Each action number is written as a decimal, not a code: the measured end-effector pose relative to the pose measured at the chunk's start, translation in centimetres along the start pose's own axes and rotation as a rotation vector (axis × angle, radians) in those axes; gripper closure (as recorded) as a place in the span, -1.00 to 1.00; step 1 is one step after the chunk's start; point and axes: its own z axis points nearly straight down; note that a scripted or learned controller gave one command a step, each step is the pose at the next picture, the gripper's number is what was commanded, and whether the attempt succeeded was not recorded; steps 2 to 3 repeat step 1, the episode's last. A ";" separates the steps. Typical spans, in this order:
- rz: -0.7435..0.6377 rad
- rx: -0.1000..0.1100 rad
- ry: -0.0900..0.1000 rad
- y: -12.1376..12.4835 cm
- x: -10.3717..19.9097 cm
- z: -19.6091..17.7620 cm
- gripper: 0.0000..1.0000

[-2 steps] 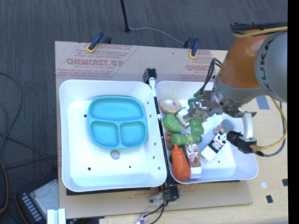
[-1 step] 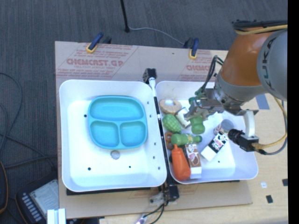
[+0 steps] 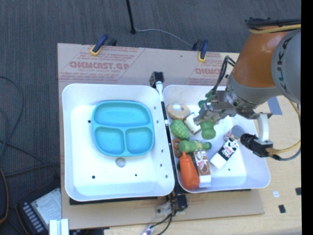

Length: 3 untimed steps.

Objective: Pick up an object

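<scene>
Arm reaches in from the right over the right bin (image 3: 254,177); gripper (image 3: 205,117) sits low above the clutter at that bin's left-centre, and a green toy (image 3: 208,130) hangs just under it, though contact between the two is unclear, so the tool's state cannot be told. Below it lie a green bottle (image 3: 192,145), an orange carrot (image 3: 189,171), a small carton (image 3: 202,163) and a black-and-white box (image 3: 226,151), all near one another. Left bin (image 3: 78,180) holds a blue divided tray (image 3: 123,128)
</scene>
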 end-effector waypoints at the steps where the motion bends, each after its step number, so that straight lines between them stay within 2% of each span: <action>1: -0.001 0.000 0.000 0.0 0.1 -0.9 1.00; 3: -0.001 0.000 0.000 0.0 0.1 -0.9 1.00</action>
